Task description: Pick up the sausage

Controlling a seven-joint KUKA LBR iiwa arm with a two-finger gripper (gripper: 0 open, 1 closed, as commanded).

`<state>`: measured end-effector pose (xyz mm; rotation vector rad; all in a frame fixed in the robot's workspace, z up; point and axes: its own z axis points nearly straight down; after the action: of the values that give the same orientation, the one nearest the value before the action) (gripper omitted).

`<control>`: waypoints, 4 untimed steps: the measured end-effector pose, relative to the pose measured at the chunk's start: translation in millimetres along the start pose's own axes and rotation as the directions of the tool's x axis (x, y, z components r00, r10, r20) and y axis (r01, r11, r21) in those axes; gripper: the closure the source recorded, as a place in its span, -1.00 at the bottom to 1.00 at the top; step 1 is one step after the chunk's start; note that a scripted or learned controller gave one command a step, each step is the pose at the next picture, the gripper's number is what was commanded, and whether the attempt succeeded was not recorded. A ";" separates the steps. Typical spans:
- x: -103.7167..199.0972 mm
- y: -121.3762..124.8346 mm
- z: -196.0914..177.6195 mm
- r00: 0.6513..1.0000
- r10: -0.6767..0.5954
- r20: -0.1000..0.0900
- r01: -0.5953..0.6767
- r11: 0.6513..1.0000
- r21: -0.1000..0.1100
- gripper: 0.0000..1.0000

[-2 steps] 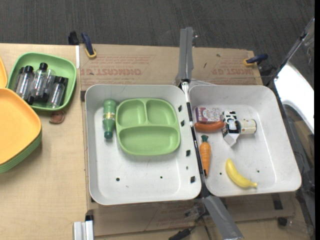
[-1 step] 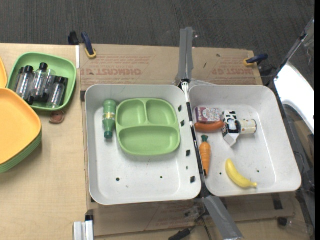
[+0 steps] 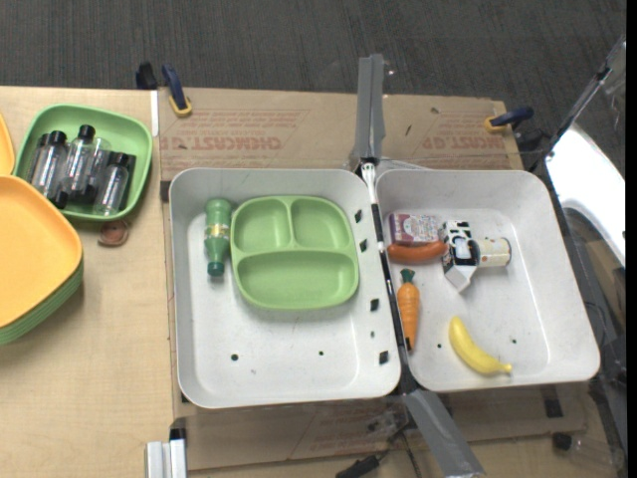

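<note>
Camera view: sausage (image 3: 417, 252), reddish-orange and slender, lies level in the right bin (image 3: 557, 297), below a packet (image 3: 412, 228), beside a can (image 3: 478, 253). Pincer state cannot be told.

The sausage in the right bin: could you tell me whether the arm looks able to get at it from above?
Probably yes: the sausage lies uncovered on top. It is crowded, though, with a packet touching behind, a bottle at its right end and the carrot just in front.

The sausage (image 3: 418, 252), reddish-orange and slender, lies flat and crosswise in the right bin (image 3: 557, 352), near that bin's left wall.
</note>
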<state>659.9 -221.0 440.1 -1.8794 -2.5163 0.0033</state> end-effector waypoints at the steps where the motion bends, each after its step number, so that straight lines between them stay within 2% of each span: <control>1: -0.1 0.0 -0.1 0.998 -0.070 0.000 0.070 0.998 0.000 1.00; 2: 0.0 0.0 -0.2 0.992 -0.127 0.000 0.127 0.992 0.000 1.00; 3: -0.6 -0.4 -0.5 0.947 -0.322 0.001 0.322 0.947 -0.002 1.00; 4: -0.5 -0.3 -0.5 0.930 -0.368 0.001 0.368 0.930 -0.001 1.00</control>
<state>659.8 -221.5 440.6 -1.3751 -2.8244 0.0014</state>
